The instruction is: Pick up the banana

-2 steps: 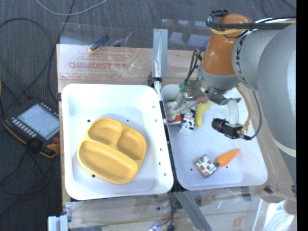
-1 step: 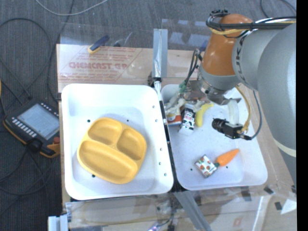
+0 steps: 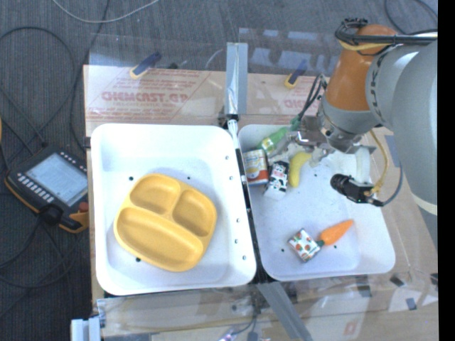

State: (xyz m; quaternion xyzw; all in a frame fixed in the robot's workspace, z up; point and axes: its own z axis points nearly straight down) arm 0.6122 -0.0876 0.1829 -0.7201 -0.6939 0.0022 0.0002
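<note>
Whether the gripper (image 3: 311, 148) is spread I cannot tell; the banana (image 3: 298, 168) lies just below it, labels on nearby packages unreadable.

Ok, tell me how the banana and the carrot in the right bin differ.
The banana is yellow; the carrot is orange with a green end. The banana lies by the gripper among other items at the bin's far side; the carrot lies nearer the front, beside a small box. Both are elongated toy foods.
</note>
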